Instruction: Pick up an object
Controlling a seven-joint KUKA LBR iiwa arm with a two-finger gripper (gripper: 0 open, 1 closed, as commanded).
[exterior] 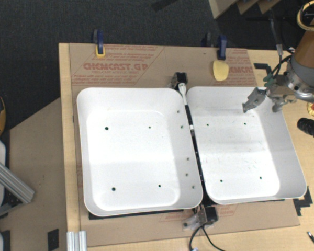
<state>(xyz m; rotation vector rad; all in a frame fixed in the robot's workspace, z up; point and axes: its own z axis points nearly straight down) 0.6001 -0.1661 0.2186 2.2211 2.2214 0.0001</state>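
Observation:
A small pale yellow object [220, 70] lies on the brown board just beyond the far rim of the right bin [282, 140]. My gripper [264, 103] hangs over the far right corner of that bin, right of and nearer than the yellow object, apart from it. Its two grey fingers [251, 101] are spread open with nothing between them. The arm's orange band shows at the view's right edge.
The left bin [86, 140] sits beside the right one, with a black strip [191, 135] along the seam between them. Two blue clamps [99, 38] pin the board's far edge. Wooden pieces and cables lie at the far right.

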